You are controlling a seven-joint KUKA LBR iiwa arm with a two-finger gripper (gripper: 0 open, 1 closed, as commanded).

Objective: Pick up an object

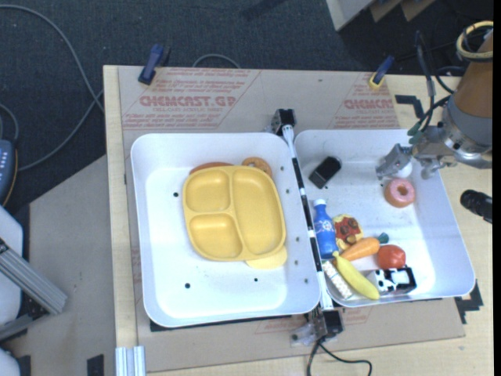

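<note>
Hovering near the right bin's (pixel 438 233) far edge, the claw (pixel 409 163) grips nothing, its fingers seemingly spread; the pink doughnut (pixel 400 193) lies just beneath on the bin floor, so I judge the pickup not yet done.

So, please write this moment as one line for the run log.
arm: over right bin | gripper: above pink donut | holding: nothing seen | left bin: yellow tray

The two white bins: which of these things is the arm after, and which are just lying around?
Likely for picking: gripper; pink donut; black block; blue bottle; carrot; tomato; banana.

Lying about: yellow tray; blue clamps.
</note>
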